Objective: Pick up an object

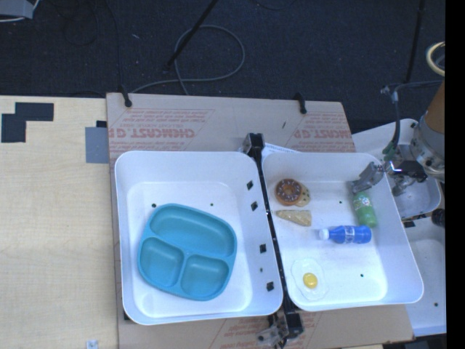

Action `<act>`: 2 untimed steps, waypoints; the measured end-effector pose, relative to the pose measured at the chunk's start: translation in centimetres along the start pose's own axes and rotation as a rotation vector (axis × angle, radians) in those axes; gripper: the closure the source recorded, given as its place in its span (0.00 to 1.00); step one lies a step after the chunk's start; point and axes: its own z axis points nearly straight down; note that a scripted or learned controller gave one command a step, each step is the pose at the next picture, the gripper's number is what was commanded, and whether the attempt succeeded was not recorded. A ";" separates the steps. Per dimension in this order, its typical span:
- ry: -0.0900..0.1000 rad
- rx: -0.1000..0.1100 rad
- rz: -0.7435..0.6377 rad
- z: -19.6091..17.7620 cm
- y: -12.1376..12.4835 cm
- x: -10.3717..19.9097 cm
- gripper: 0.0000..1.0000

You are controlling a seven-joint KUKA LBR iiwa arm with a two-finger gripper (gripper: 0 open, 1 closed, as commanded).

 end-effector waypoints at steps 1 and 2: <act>-0.003 -0.014 -0.002 -0.8 0.2 0.0 0.00; 0.000 -0.007 -0.003 5.0 -0.4 0.8 0.00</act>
